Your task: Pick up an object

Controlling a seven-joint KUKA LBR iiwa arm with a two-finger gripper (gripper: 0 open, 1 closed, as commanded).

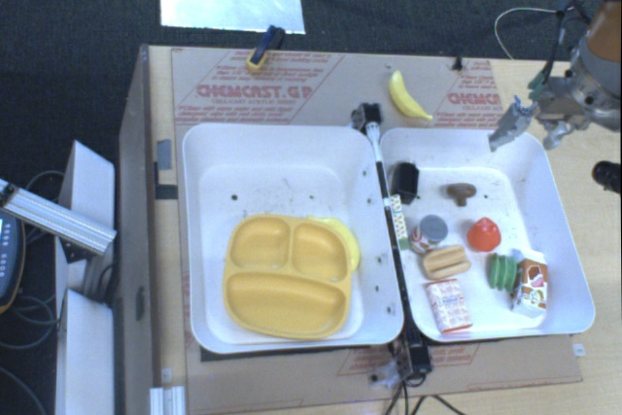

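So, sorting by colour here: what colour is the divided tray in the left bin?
Yellow; the divided tray shows clearly in the camera view.

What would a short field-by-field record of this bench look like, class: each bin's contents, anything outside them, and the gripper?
left bin: yellow tray
right bin: black block, brown piece, red toy, hot dog, green toy, two cartons
outside bins: banana
gripper: open, above right bin's far corner, holding nothing
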